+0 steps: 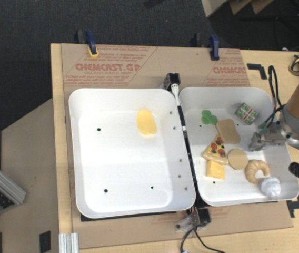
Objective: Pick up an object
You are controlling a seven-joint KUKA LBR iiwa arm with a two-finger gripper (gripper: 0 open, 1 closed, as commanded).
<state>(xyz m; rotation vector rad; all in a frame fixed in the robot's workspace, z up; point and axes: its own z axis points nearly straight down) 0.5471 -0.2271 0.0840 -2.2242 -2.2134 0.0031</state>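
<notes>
2 white bins (86, 157) sit side by side on a brown board (112, 62) printed with red lettering. 2 blue clamps (90, 40) grip the board's far edge. Dark carpet (33, 15) lies around it, and a metal rail (2, 181) shows at left.

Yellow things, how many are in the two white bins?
2. A pale yellow oval piece lies alone in the left white bin. A yellow cheese-like wedge lies in the right white bin, below the pizza slice.

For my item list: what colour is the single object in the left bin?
Pale yellow object, seen in the camera view.
</notes>
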